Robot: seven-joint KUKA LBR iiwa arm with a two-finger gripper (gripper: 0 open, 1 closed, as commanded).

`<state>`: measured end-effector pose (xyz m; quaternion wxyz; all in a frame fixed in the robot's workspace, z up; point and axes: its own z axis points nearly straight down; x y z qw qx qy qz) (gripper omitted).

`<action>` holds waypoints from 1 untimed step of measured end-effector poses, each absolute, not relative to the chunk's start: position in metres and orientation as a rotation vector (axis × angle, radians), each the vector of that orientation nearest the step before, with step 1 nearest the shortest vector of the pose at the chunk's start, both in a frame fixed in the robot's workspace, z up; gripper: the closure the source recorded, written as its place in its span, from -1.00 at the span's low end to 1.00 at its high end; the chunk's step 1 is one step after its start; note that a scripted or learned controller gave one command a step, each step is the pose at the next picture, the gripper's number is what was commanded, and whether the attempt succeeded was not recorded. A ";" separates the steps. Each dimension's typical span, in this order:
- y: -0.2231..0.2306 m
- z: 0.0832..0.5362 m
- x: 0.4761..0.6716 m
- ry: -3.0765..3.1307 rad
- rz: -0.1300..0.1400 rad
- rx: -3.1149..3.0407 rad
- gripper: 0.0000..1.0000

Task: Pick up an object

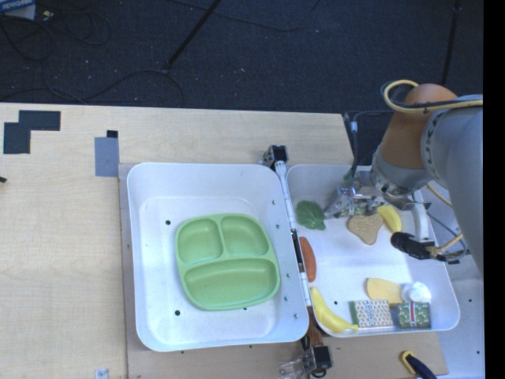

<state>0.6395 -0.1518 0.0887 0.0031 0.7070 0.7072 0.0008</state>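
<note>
gripper (357,202) over right bin (450,306) | fingers: cannot tell | cookie (364,227) just below: light, stiff, flat | pinch across its edges

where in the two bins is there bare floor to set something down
Left bin: bare strips all around the green divided plate. Right bin: a bare patch mid-floor, between hot dog, cookie and cheese wedge. Crowded along its near edge and under the gripper.

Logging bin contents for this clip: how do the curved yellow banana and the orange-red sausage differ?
The curved yellow banana is bent and yellow; the orange-red sausage is straight and reddish. The banana lies at the near-left corner of the right bin, the sausage farther up. Both lie along the bin's left wall.
</note>
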 end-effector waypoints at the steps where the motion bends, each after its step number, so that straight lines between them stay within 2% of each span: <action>1: -0.202 0.090 0.602 2.238 0.021 2.217 -1.00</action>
